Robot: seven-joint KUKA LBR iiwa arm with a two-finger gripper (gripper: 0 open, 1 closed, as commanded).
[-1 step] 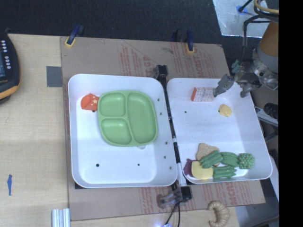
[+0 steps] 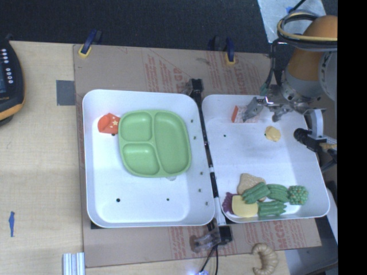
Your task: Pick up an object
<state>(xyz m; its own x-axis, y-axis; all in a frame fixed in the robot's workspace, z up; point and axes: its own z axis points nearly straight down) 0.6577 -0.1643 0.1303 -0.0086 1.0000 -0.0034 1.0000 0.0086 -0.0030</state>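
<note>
My gripper [image 2: 265, 111] hangs over the far end of the right bin [image 2: 304, 165]. Its fingers stand open with only bare white bin floor between them. A small orange-red piece [image 2: 235, 114] lies just left of the left fingertip. A small pale yellow lump [image 2: 273, 134] sits a little in front of the gripper. At the bin's near edge several toy foods are heaped: green vegetables [image 2: 269, 193], a green knobbly piece [image 2: 297, 195], a tan slice [image 2: 249, 182], a yellow piece [image 2: 244, 207] and a purple bit [image 2: 228, 201].
The left bin [image 2: 103, 205] holds a green divided plate [image 2: 155, 142] with a red toy [image 2: 108, 123] at its left rim. A black hinge strip [image 2: 205, 148] runs between the bins. A curled tan object [image 2: 265, 258] lies on the cardboard in front. A black device [image 2: 8, 76] sits far left.
</note>
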